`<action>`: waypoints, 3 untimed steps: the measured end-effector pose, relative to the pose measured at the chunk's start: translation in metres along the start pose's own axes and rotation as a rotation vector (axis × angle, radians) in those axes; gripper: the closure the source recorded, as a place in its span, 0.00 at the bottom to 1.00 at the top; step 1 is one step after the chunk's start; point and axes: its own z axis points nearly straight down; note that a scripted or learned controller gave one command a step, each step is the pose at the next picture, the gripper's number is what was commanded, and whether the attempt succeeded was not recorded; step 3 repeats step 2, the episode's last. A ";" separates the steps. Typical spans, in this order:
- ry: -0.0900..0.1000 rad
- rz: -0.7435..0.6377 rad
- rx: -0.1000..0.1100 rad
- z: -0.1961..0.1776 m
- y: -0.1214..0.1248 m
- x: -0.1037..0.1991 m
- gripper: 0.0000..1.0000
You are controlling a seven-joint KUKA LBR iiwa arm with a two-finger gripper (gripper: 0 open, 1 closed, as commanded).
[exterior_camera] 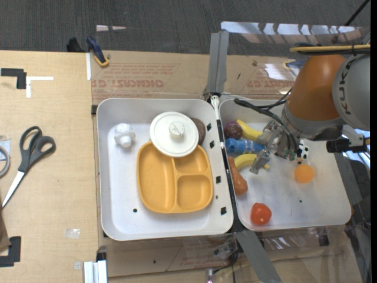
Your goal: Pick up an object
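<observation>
Bins sit side by side on the desk [47, 229]. The left bin [109, 175] has a yellow tray [174, 178] with three parts, a round white lid [175, 133] touching the tray's top edge, and a small white thing [124, 136] beside it. The right bin [312, 208] has two bananas [248, 131], a blue toy [234, 145], a brown carrot shape [237, 178], a red pepper [260, 214] and an orange ball [304, 173]. The arm [321, 87] reaches in from the right. Its tool [262, 160] is low in the right bin, just by the lower banana [241, 160]. I cannot tell if it is wide or narrow. Scissors [29, 152] lie on the desk at the left.
</observation>
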 end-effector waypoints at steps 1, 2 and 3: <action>0.004 0.194 0.000 0.010 0.015 -0.012 0.00; 0.001 0.190 0.000 0.000 0.016 -0.012 1.00; 0.001 0.190 0.000 0.000 0.016 -0.012 1.00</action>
